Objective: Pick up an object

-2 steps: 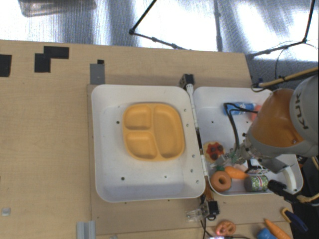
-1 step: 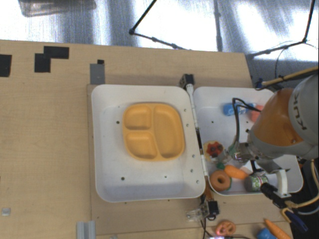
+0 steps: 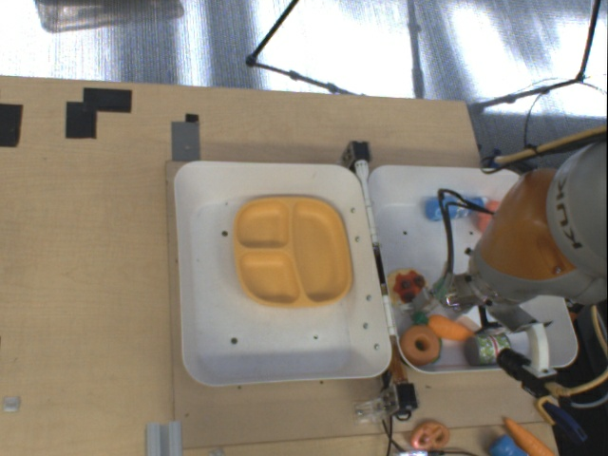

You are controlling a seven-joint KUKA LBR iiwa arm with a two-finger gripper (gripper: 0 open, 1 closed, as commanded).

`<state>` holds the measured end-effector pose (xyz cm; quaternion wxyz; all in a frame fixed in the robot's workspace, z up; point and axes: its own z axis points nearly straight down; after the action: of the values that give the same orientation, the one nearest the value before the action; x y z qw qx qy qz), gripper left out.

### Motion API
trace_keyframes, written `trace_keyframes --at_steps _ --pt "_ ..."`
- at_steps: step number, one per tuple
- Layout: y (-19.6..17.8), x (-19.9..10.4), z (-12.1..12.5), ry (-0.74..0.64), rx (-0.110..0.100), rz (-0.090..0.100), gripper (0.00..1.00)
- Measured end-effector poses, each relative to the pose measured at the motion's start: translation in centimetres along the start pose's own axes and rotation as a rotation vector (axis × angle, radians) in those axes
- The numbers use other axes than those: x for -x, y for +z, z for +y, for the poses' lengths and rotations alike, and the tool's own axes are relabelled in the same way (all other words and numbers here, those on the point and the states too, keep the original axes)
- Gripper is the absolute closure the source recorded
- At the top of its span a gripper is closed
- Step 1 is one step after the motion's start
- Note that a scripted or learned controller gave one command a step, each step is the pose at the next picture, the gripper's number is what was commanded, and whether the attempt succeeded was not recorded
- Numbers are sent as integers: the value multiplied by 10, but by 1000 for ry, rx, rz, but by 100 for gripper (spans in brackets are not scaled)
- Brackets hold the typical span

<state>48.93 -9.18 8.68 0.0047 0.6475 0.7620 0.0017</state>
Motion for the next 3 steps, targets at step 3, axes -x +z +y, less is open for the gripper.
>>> trace_keyframes --at_steps 3 --pt "0 -1 1 46 1 3 0"
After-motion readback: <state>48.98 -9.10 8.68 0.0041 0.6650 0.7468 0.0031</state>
